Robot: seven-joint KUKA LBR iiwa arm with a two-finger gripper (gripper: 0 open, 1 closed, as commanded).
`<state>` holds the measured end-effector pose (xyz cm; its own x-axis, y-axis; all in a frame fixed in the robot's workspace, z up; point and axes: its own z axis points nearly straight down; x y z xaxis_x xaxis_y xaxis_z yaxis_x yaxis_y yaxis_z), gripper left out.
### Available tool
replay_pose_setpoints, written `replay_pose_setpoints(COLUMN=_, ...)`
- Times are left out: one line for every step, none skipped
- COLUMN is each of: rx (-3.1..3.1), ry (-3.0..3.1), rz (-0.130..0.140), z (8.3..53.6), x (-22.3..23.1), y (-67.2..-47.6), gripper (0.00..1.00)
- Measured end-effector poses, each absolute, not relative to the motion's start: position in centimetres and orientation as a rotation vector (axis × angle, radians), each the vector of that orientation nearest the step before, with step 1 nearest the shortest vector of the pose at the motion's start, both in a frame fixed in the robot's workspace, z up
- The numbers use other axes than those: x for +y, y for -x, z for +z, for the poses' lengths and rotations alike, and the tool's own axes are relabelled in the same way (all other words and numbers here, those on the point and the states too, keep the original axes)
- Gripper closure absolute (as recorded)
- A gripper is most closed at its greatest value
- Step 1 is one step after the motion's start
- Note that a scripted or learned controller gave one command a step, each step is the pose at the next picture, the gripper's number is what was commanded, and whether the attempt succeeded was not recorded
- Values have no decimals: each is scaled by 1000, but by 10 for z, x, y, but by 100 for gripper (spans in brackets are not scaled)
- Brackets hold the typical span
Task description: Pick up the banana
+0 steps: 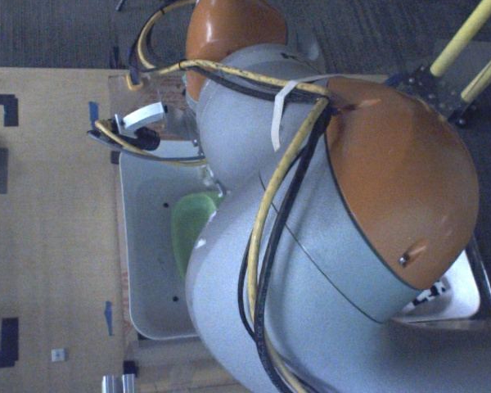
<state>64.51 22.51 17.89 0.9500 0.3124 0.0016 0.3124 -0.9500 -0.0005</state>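
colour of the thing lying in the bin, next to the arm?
Pale green object, on the white bin floor, partly hidden by the arm; camera view.

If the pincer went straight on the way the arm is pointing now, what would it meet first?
Judging by the arm, angled down into the white bin, probably the pale green object lying there, or the bin floor beside it. Depth is unclear from this slant.

The arm (327, 244) reaches over the bin (143, 252), which holds a bowl (190, 219).
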Motion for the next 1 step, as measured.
replay_pose_setpoints(rx=-858, ry=3021, rz=9, z=226, x=191, y=-557, gripper=100)
